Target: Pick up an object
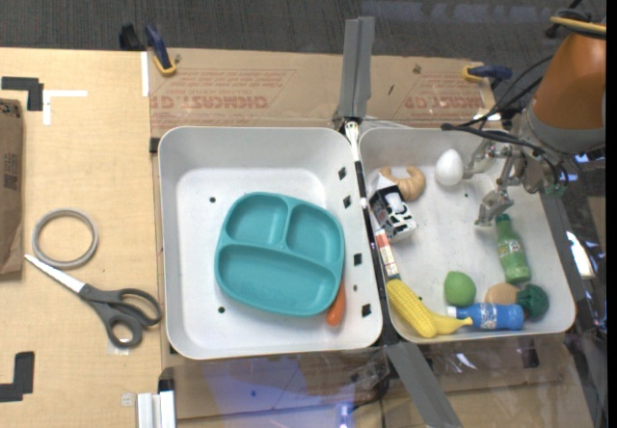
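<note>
The fingers (495, 207) hang over the right bin (429, 248), tips just above the green bottle (511, 250); whether they are wide or narrow I cannot tell, and nothing sits between them; the bottle lies on the bin floor near the right wall; a white egg (449, 168) rests to their left; banana (418, 310) and green ball (460, 286) wait at the near edge; the left bin (183, 224) carries a teal divided plate (281, 254); scissors (101, 301) lie on the counter (87, 175).

The grey arm reaches in from the right, its pincer (494, 207) pointing down, fingers slightly apart.
</note>
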